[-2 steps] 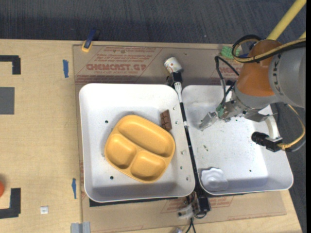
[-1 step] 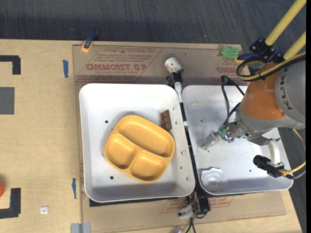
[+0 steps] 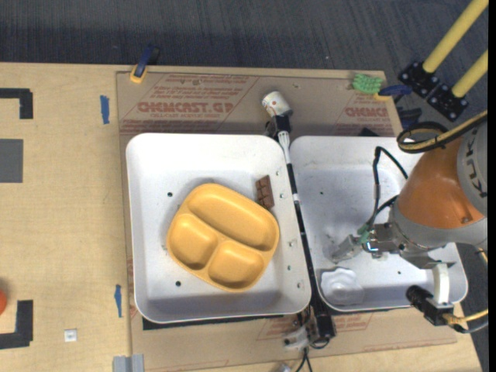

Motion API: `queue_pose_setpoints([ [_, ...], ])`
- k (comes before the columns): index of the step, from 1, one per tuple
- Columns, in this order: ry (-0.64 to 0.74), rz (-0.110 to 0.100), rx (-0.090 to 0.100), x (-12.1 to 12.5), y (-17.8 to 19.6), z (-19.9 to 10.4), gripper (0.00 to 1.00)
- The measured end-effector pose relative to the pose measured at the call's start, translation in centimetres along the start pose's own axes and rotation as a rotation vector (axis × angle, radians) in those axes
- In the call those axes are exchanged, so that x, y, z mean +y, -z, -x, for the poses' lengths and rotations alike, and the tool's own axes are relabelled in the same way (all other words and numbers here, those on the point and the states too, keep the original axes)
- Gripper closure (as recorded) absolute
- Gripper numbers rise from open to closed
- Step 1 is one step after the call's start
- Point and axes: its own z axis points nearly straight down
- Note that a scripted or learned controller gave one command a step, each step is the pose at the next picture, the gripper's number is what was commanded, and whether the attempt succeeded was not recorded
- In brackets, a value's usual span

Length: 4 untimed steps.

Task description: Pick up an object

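Observation:
A yellow divided plate (image 3: pixel 223 236) lies in the middle of the left bin (image 3: pixel 155 161). A small brown block (image 3: pixel 264 191) rests just beyond the plate's upper right edge, near the bin's right wall. In the right bin (image 3: pixel 341 161) a clear, whitish plastic piece (image 3: pixel 341 285) sits near the front left corner. My gripper (image 3: pixel 346 247) reaches in from the right and is low over the right bin's floor, just above and slightly behind that plastic piece. I see nothing held in it. The orange band (image 3: pixel 434 196) of the arm is over the bin's right side.
A white-tipped tool (image 3: pixel 275 107) lies at the back along the seam between the two bins. A green clamp (image 3: pixel 367 84) and a blue-yellow clamp (image 3: pixel 143 64) hold the cardboard sheet. Yellow poles (image 3: pixel 457 29) stand at the back right. A black cable (image 3: pixel 384 184) loops by the wrist.

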Motion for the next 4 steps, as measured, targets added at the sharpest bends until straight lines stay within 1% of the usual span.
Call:
queue_pose_setpoints([
  [1, -0.214, 0.003, -0.001, 3.6, -0.3, -1.5, 0.00],
  [2, -0.315, 0.002, 0.000, 6.2, -0.3, -0.1, 0.00],
  [3, -0.296, 0.003, -0.001, 11.1, -0.3, 1.3, 0.00],
  [4, -0.239, 0.003, -0.002, 14.8, 0.3, 6.9, 0.00],
])
